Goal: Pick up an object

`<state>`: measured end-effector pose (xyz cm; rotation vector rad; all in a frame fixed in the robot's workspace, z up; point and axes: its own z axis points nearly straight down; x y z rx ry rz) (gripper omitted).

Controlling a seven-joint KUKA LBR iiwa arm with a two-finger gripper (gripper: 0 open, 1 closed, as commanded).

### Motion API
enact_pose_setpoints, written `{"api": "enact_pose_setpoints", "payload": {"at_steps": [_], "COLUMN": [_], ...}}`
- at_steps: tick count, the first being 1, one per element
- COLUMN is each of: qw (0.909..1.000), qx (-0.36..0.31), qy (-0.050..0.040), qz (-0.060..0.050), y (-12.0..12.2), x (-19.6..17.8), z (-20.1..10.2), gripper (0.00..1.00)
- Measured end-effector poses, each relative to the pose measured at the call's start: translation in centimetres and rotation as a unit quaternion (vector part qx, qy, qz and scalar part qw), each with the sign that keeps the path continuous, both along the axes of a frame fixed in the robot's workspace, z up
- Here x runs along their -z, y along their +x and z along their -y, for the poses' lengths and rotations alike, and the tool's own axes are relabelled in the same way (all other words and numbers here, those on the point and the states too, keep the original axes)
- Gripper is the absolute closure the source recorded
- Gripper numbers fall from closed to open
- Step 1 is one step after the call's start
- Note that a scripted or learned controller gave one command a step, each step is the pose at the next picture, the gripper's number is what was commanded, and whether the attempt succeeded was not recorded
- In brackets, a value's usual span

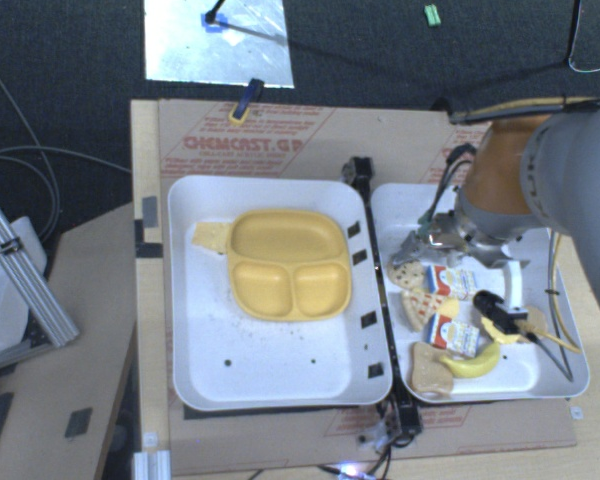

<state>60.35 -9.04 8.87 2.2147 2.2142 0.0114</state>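
Observation:
My gripper (pixel 427 242) hangs low over the upper left part of the right bin (pixel 555 368), at the end of the grey arm with its orange band (pixel 500 173). Just below it lie a spotted pizza-like slice (pixel 406 273) and a white carton with red and blue print (pixel 450 280). Further toward the front are a second slice (pixel 417 309), another carton (pixel 453 336), a yellow banana (pixel 472 364) and a tan bread piece (pixel 431 374). Nothing is seen held in the gripper.
The left bin (pixel 195 368) holds a yellow divided plate (pixel 288 265) and a pale yellow flat piece (pixel 211 236) at its left. A black divider rail (pixel 378 288) runs between the bins. A shiny sheet (pixel 218 28) lies on the floor behind.

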Motion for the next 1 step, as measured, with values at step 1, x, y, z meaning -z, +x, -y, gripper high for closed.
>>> {"api": "enact_pose_setpoints", "payload": {"at_steps": [1], "qw": [1.0000], "qx": [0.000], "qy": [0.0001], "qz": [0.001], "y": [-2.14], "x": [-0.01], "z": [-0.22], "gripper": [0.00]}}
